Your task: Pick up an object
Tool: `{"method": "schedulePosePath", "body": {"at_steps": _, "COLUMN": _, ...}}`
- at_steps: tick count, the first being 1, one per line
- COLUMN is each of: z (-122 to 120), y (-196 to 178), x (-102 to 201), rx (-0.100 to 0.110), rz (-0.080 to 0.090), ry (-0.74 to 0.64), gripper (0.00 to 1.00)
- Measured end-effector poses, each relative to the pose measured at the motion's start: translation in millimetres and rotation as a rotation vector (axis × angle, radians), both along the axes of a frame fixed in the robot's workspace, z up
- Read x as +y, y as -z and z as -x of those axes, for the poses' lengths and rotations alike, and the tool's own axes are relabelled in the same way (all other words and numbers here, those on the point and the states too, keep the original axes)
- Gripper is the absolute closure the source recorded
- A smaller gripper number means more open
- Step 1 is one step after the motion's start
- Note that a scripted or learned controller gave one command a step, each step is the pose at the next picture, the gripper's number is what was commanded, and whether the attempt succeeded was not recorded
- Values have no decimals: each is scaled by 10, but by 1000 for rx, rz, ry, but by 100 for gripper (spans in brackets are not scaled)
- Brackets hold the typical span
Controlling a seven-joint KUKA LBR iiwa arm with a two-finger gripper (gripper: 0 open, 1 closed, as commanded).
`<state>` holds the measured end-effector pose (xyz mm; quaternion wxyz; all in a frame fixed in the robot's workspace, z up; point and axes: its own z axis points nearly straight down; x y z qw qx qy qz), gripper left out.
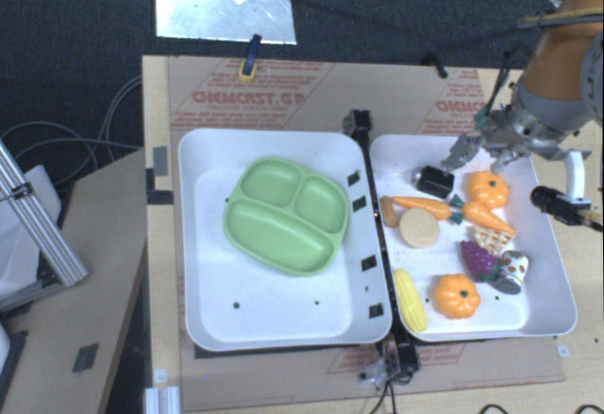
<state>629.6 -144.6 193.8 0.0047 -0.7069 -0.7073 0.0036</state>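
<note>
- Overhead, the gripper (478, 150) hovers at the right bin's (557, 294) far edge, fingers spread, nothing between them.
- Just below lie a black block (435, 181), pumpkin (487, 187) and carrots (422, 207).
- Left bin (203, 308) holds a green plate (286, 214).

at the upper right of the frame the arm (564, 73) shows a broad orange band above a rounded grey wrist housing. below it the gripper (483, 146) is pale grey metal with thin angular fingers, and a dark cable runs across behind the arm.
</note>
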Motion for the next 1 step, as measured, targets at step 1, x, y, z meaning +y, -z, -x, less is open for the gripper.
{"method": "schedulePosePath", "body": {"at_steps": 1, "z": -29, "y": -86, "x": 3, "rx": -13, "rz": 2, "ry": -3, "gripper": 0}}
